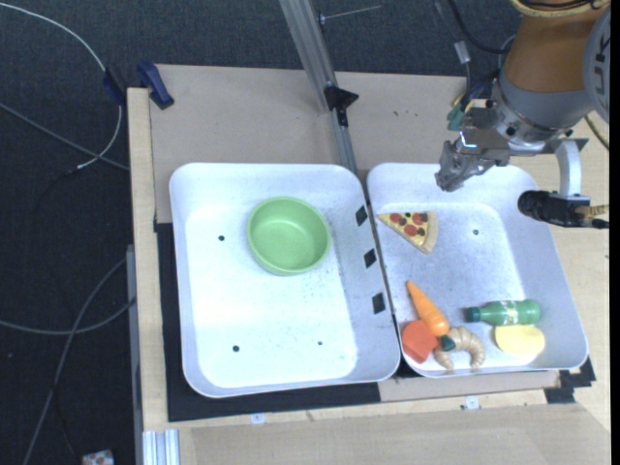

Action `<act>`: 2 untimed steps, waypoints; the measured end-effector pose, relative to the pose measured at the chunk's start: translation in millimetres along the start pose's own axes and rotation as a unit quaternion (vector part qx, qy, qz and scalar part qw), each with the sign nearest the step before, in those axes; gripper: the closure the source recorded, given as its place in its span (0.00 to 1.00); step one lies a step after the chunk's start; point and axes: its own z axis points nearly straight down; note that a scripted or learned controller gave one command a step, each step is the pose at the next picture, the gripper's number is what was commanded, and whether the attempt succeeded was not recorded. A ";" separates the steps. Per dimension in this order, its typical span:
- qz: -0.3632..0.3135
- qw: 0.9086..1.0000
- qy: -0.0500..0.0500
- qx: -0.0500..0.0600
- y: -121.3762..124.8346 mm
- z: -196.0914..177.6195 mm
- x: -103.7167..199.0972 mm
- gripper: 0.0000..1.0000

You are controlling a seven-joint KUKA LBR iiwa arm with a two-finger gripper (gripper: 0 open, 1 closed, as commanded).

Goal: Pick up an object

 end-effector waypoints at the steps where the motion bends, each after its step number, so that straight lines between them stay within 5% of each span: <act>1: 0.000 1.000 -0.002 -0.003 7.4 -0.8 55.9 1.00; 2: 0.001 1.000 -0.001 -0.001 2.9 -1.3 106.7 1.00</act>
